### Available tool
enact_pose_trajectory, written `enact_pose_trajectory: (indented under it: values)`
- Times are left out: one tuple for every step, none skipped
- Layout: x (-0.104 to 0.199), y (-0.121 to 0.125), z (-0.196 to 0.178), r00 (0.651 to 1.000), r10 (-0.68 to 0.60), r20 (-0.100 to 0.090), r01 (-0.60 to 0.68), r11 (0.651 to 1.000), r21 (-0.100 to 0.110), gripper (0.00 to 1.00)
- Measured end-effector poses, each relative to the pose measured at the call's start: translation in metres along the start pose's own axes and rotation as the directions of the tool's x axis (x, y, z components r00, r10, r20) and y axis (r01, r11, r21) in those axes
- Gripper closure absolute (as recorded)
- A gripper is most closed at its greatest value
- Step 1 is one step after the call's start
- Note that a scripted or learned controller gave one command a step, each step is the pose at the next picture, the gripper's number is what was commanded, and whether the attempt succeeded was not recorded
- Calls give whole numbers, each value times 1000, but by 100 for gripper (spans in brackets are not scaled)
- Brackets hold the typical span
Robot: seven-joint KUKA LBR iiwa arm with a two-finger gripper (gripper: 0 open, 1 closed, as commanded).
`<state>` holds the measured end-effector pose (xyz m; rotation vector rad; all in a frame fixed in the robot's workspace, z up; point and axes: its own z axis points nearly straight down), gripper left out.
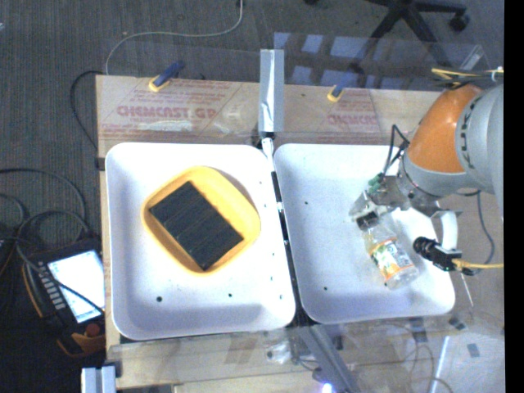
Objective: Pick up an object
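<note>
A small clear plastic bottle (391, 259) with an orange and green label lies on its side in the right bin (327, 244), near that bin's right wall. My gripper (368, 210) hangs over the right bin just above and to the left of the bottle's upper end, close to it or touching it. The grey arm with its orange band (438, 142) reaches in from the right. In the left bin (131, 277) sits a yellow dish (237, 193) with a flat black ribbed pad (196, 223) on it.
A grey metal post (268, 97) stands at the back between the two bins. Yellow and blue clamps (164, 75) hold the board behind them. A black cable with a yellow lead (442, 256) runs by the right bin's right edge.
</note>
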<state>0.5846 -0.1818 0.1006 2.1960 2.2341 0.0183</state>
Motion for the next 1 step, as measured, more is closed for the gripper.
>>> enact_pose_trajectory:
  values:
    - [54, -25, -81, 998, -66, 0, 66, 998, 17, 100]
